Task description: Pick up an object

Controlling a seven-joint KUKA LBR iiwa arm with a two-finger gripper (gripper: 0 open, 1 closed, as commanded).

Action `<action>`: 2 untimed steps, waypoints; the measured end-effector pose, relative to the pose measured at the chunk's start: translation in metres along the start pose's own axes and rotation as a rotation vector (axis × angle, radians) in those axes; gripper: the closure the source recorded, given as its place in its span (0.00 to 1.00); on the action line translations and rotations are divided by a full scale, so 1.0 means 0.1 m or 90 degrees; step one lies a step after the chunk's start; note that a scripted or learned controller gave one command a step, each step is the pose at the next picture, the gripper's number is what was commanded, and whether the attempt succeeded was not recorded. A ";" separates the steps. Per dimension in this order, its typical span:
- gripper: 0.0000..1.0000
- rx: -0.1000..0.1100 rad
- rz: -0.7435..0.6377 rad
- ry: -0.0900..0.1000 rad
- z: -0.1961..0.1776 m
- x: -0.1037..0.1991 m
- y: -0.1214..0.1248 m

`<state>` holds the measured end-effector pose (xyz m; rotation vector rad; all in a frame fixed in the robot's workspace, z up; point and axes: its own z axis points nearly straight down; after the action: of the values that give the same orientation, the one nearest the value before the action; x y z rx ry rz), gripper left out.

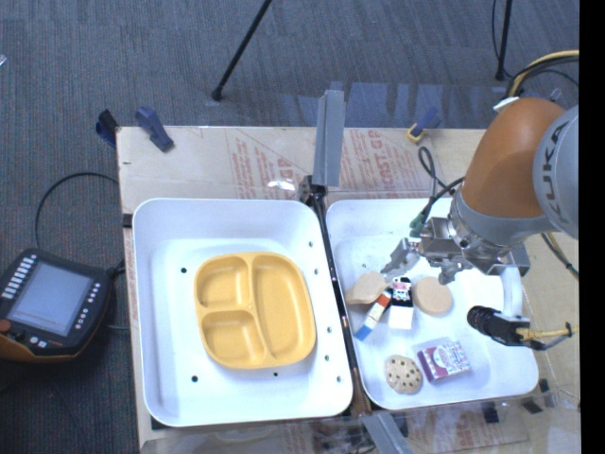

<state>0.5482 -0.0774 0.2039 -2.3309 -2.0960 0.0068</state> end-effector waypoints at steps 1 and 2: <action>0.00 -0.002 -0.024 -0.001 1.10 -0.17 0.12; 1.00 0.000 -0.020 0.000 1.02 -0.18 0.11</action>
<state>0.5567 -0.0958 0.1021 -2.2965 -2.1322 0.0064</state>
